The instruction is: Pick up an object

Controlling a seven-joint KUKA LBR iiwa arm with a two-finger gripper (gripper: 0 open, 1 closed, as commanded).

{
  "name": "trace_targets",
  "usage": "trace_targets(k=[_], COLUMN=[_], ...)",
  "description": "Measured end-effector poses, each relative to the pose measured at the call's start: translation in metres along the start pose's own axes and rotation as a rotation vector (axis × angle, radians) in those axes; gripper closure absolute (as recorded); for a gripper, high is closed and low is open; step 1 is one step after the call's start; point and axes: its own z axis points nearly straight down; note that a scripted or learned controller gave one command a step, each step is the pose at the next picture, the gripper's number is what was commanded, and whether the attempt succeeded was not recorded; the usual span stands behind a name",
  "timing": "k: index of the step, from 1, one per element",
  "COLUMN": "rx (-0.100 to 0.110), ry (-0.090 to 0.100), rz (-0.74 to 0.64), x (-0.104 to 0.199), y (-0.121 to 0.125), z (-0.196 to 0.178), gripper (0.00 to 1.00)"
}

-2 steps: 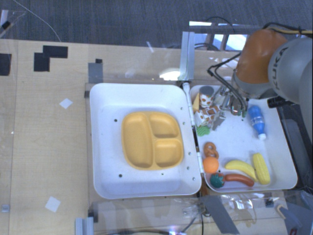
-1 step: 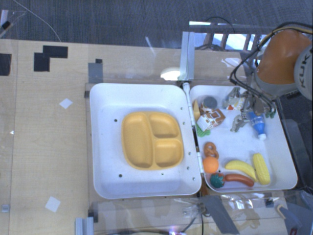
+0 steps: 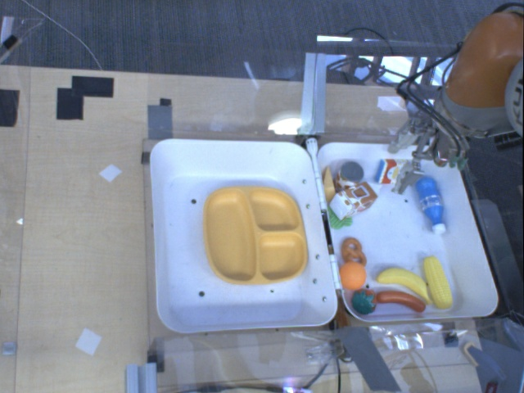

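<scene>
Tool over far end of right bin, grasp pending.
I see the tool (image 3: 419, 155) just beside the blue bottle (image 3: 430, 202), likely lining up; finger opening unreadable, nothing visibly held.

A yellow divided tray (image 3: 252, 234) is lying at the middle of the left white bin (image 3: 176, 301). Black tape patches (image 3: 82, 95) are sitting on the wooden bench (image 3: 65, 244), well to the tray's upper left; pale paper scraps (image 3: 110, 172) are lying to its left.
</scene>
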Motion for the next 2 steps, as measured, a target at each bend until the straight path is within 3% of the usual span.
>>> trace_targets(k=[1,2], rx=[0.003,0.004], ry=[0.006,0.008], rz=[0.472,0.646], x=[0.030,0.021], y=[-0.049,0.026], z=[0.065,0.074], gripper=[0.00,0.00])
